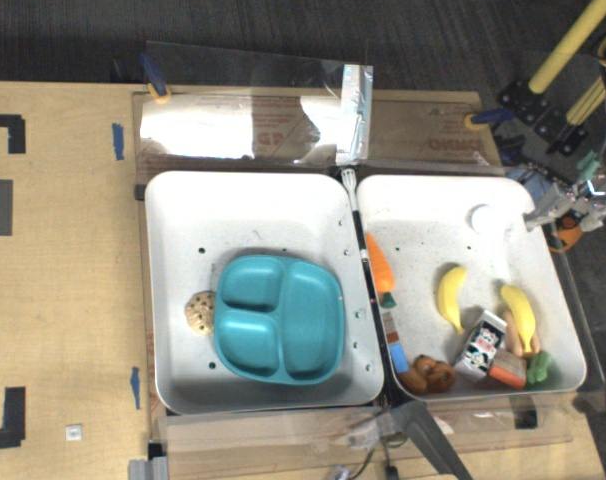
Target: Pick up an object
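Scanning left to right: a teal tray (280, 317) fills the left bin (173, 208); bananas (451, 297) lie loose in the right bin (423, 213), the easier target. The hand (573, 213) waits at that bin's right rim; its spread I cannot tell.

wooden bench (53, 298) under two white bins (173, 208)

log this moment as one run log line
gripper: at right bin's far-right rim, holding nothing seen | teal tray, cookie: left bin | bananas: untouched
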Robot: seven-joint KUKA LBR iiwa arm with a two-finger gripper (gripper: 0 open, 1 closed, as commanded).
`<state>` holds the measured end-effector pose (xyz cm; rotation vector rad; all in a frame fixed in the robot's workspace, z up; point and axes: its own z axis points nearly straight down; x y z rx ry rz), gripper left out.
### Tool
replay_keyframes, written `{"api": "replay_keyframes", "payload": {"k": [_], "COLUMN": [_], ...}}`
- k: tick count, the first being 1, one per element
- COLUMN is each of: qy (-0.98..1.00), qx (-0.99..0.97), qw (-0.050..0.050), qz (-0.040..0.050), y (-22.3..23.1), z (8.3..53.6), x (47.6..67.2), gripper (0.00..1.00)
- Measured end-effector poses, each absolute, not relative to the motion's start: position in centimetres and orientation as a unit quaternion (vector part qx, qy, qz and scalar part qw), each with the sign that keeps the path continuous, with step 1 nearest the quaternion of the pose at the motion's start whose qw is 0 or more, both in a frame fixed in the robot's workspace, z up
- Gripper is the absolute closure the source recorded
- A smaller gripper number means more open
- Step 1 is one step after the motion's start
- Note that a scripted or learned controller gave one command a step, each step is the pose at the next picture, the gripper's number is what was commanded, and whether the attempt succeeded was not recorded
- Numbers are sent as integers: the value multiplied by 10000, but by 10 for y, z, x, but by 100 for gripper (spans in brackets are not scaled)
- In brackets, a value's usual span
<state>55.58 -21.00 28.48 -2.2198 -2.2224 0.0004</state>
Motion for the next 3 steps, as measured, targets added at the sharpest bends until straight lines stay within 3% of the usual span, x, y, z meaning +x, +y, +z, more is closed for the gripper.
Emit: {"api": "replay_keyframes", "payload": {"k": [1,2,3], "qy": [-7283,-7252,-7244], "qx": [-6852,-6886,-6894], "qw": [57,24,-11], "qz": [0,-53,-36], "y": [-214,-208,-211], "z": [119,96,106], "x": [529,528,528], "gripper": [0,0,100]}}
